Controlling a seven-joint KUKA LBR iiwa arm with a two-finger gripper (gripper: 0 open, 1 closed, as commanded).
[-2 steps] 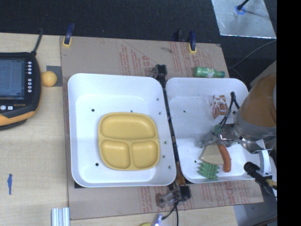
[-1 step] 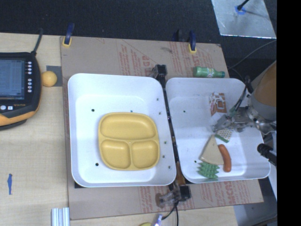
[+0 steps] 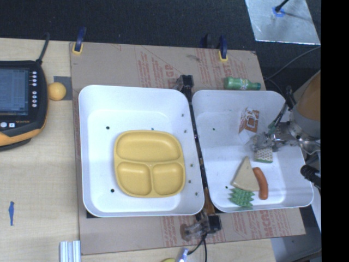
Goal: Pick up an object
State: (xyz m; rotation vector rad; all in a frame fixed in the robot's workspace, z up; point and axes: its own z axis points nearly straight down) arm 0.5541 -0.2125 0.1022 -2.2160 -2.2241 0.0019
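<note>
Two bins: the hand [image 3: 264,144], grip state unclear, hovers beside an orange-printed packet [image 3: 248,120], lettering unreadable.

— What's lying off to the left there?
— A pendant [image 3: 19,105], with a yellow ball [image 3: 56,90] sitting just beside it. A green bottle [image 3: 241,83] is lying behind the bins, and blue clamps [image 3: 79,40] are gripping the cardboard [image 3: 136,61].
</note>
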